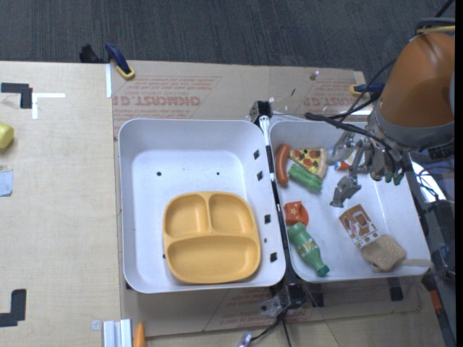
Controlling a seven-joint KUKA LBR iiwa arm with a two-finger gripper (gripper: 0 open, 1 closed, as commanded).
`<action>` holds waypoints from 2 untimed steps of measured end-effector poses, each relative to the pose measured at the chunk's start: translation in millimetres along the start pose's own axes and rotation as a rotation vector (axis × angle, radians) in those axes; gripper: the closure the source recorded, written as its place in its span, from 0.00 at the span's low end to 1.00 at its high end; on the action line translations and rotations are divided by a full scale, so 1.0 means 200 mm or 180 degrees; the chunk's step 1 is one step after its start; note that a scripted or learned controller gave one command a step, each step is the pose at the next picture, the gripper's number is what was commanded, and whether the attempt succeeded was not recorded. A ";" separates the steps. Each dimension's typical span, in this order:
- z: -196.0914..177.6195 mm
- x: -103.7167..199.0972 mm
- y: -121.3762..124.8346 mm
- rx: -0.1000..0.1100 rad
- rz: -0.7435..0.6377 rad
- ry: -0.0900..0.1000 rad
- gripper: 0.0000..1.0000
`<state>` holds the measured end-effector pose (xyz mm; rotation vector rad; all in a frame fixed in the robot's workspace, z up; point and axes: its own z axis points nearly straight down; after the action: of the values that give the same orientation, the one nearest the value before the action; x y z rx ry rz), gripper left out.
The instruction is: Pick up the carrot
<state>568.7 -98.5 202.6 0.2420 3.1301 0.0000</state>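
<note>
Green bottle (307, 249) near rim, gripper (346, 188) above right bin (405, 262)

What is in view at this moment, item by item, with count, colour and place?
Bins: 2, white, side by side on the bench.
Divided plate: 1, yellow-orange, in the left bin.
Hot dog: 1, red-orange, right bin, top left, along the wall.
Pizza slice: 1, yellow with red, right bin, beside the hot dog.
Green vegetable: 1, green, just below the pizza slice.
Red toy: 1, red, right bin, left side; kind unclear.
Bottle: 1, green, right bin, lower left.
Printed packet: 1, white and brown, right bin, centre right.
Bread slice: 1, tan, right bin, lower right.
Yellow object: 1, at the left edge of the bench.
Clamps: 2, blue and yellow, on the cardboard's top edge.
Gripper: 1, grey, over the right bin, nothing visibly held.
</note>
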 end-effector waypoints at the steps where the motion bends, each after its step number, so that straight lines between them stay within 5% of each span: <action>1: 0.55 -0.29 0.06 -0.0001 -0.0764 -0.0012 0.00; 2: 0.49 -0.30 0.06 0.0002 -0.0776 -0.0034 1.00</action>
<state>630.6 -95.3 103.8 -0.1399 3.1259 -0.0026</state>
